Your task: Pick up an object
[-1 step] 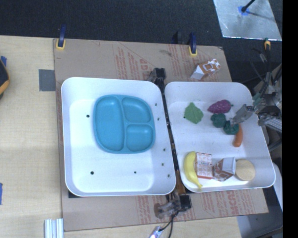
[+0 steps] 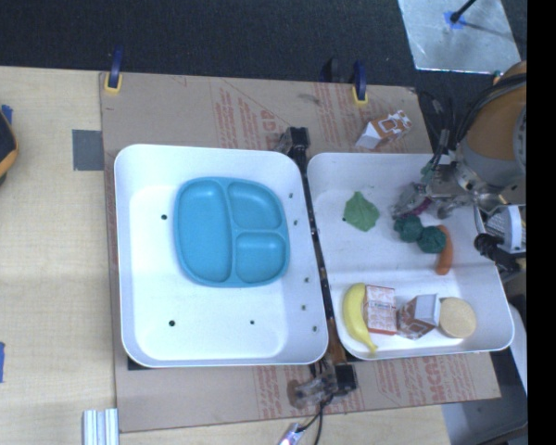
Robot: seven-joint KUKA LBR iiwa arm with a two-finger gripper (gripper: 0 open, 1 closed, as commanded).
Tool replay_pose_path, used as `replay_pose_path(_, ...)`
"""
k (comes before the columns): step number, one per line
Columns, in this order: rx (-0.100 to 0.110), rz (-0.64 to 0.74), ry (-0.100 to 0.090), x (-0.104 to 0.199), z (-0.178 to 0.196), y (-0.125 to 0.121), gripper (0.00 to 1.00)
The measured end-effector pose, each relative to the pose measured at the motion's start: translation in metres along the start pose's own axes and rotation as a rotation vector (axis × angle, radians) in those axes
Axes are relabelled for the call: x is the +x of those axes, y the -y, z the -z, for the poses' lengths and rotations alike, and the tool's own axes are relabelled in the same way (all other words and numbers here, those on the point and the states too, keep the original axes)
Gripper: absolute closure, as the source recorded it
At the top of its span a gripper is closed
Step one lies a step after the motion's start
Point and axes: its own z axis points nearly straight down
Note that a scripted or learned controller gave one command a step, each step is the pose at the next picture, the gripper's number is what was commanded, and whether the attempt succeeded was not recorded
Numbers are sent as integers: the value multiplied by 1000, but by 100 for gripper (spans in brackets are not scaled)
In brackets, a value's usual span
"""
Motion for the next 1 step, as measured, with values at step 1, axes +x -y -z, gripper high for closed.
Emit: replay_pose_path(1, -2, 4, 1, -1, 12, -1, 100)
